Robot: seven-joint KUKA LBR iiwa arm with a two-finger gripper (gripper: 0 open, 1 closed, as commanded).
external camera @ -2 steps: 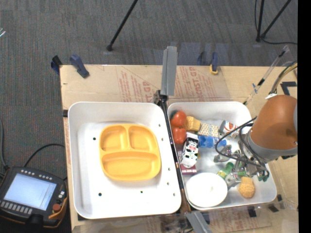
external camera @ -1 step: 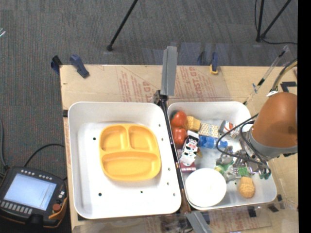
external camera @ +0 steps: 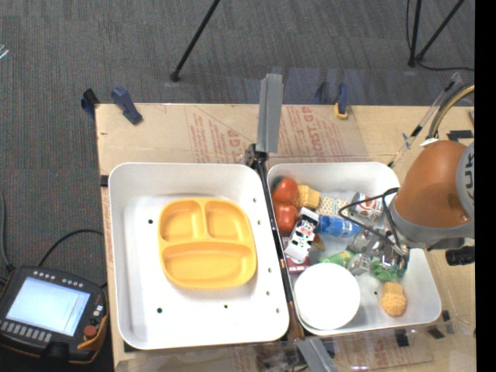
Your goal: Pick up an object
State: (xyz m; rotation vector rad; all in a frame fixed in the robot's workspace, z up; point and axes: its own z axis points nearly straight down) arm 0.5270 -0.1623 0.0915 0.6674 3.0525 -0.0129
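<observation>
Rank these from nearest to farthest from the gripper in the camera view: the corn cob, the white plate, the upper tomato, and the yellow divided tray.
Measured from the gripper:
1. Corn cob, just below it in the right bin's lower right corner.
2. White plate, lower left of it in the same bin.
3. Upper tomato, at the right bin's upper left.
4. Yellow divided tray, across in the left bin.

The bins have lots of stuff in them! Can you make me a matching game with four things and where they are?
Things:
1. yellow tray
2. white plate
3. tomatoes
4. gripper

Places:
A. right bin, far left corner
B. left bin, in the middle
C. right bin, over the green thing
D. right bin, near edge

Pairs: 1-B, 2-D, 3-A, 4-C
</observation>
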